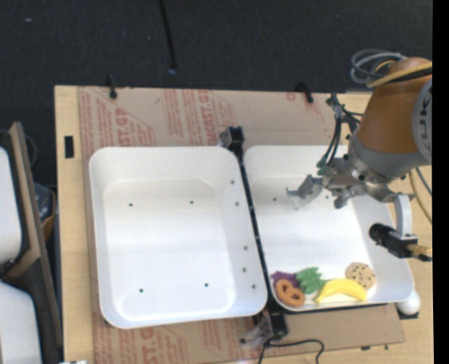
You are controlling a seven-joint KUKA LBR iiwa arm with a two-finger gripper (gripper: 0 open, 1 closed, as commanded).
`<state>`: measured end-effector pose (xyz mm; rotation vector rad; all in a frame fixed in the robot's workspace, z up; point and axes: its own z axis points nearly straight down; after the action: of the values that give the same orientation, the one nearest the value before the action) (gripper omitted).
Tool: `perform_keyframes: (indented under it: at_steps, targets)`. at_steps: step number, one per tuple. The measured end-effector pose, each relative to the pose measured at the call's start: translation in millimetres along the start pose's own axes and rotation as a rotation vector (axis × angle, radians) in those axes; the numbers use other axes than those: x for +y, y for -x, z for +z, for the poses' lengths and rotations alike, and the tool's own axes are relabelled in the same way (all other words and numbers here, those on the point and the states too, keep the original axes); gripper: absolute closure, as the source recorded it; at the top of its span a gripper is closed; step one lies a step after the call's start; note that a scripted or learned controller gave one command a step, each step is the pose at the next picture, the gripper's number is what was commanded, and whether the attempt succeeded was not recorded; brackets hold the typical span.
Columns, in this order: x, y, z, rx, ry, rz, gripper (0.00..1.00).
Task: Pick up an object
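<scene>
Orange and grey, your arm [395, 120] comes in from the right edge and bends down over the right bin [300, 237]. Its wrist hangs above the bin's upper half, and the gripper [306, 189] reaches leftward toward the bin's middle. The tip is small and blurred against the white, so you cannot tell whether the fingers are spread or closed, and nothing can be seen between them.

Count two shallow white bins side by side on the bench [71, 203], their inner rims touching along a dark divider. The left bin [167, 237] shows you bare white floor with a few small dark dots.

All the objects sit in the right bin, clustered along its near edge, well apart from the gripper. You can count four or five toy food pieces there:
- one brown pretzel [289, 293] at the left end, with something purple [282, 277] just behind it
- one green leafy piece [311, 279] beside the pretzel
- one yellow banana [340, 290] lying along the rim
- one tan cookie [360, 274] with dark specks, just above the banana's right end

The pieces lie close together, several touching.

A sheet of brown cardboard [171, 120] lies under both bins.
</scene>
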<state>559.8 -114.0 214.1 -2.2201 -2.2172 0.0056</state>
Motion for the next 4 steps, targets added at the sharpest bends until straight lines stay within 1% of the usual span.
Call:
perform_keyframes:
  at_steps: [1,2,3,4]
  targets:
    - [1,0,-3,0.0,0.006,0.0,0.0]
    - [-7,-5,46,0.0,0.002,-0.001,0.0]
    - [-3,-4,107,0.0,0.0,0.0,0.0]
    - [-3,-4,113,0.0,0.006,0.001,0.0]
